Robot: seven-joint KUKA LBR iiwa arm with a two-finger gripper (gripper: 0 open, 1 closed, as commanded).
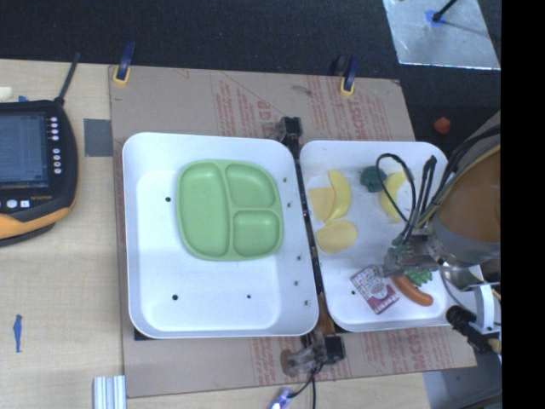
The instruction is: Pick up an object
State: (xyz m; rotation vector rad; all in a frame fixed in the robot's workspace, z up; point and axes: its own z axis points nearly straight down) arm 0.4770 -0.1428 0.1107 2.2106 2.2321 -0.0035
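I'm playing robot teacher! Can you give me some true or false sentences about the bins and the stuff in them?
1. The green plate lies in the left bin. True.
2. The hot dog is in the left bin. False: it lies in the right bin.
3. The gripper is over the right bin. True.
4. The green plate has one compartment. False: it has three.
5. Yellow pieces lie in the right bin. True.
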